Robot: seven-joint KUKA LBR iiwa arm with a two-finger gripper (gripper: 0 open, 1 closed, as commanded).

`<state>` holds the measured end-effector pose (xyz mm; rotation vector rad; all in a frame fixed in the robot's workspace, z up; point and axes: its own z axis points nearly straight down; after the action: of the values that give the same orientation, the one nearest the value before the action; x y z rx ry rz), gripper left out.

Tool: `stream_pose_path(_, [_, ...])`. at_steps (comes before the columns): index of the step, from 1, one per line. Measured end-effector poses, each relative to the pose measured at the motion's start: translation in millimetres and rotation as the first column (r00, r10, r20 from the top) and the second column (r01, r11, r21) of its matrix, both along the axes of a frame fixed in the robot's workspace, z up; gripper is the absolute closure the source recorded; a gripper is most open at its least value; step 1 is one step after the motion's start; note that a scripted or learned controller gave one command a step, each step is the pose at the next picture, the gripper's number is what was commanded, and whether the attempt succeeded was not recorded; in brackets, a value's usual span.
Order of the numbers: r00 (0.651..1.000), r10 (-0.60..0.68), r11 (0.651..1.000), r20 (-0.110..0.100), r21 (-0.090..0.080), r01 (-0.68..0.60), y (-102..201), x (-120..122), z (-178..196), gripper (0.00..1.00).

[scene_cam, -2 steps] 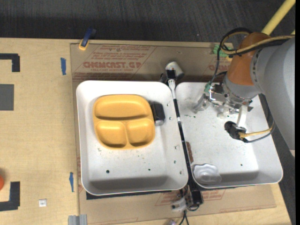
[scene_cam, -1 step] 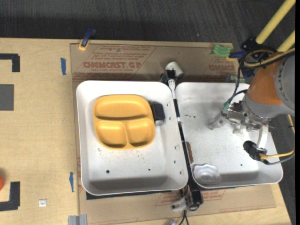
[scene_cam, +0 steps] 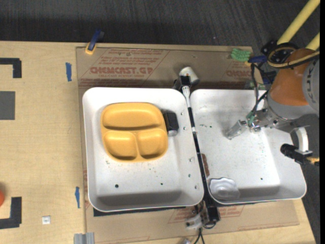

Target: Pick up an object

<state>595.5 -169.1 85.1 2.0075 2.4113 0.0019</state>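
Gripper (scene_cam: 234, 130) over right bin (scene_cam: 269, 187), grip state unclear, clear cup (scene_cam: 224, 188) below it, yellow tray (scene_cam: 135, 131) well left, black block (scene_cam: 170, 122) beside tray

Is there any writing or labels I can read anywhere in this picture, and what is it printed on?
"CHEMCAST GP", roughly, in red letters on the brown cardboard sheet behind the left bin; blurred, so not certain.
Smaller red lines above and below it: too blurred to read.
More red print on the cardboard behind the right bin: unreadable.
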Motion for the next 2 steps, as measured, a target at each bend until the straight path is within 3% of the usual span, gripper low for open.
stream_pose_path(1, [0.990, -0.140, 0.990, -0.006, 0.003, 0.140, 35, -117, 0, 0.00])
stream_pose_path(2, [0.832, -0.555, 0.832, -0.002, 0.002, 0.555, 66, -116, 0, 0.00])
